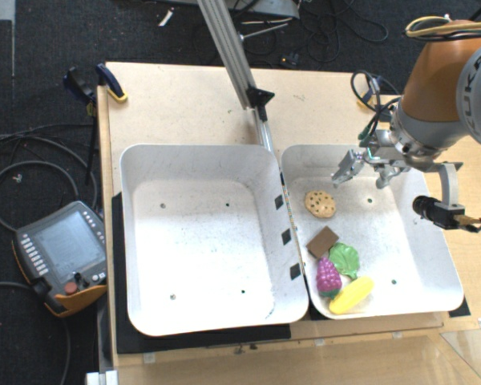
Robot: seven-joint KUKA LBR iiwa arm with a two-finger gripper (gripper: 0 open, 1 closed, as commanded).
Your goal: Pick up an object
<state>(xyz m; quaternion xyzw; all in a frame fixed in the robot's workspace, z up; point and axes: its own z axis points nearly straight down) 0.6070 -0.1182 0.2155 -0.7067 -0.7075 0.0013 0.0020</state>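
The cookie (320, 204) lies flat in the right bin (433, 255), apart from the other toys. It looks light, hard and thin, so pinch it across its edges. The gripper (359, 165) hangs just above it, fingers spread apart, holding nothing.

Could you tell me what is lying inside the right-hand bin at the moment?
The right bin holds a cookie, brown block, green leaf, purple grapes and yellow piece. Anything underneath them is covered.
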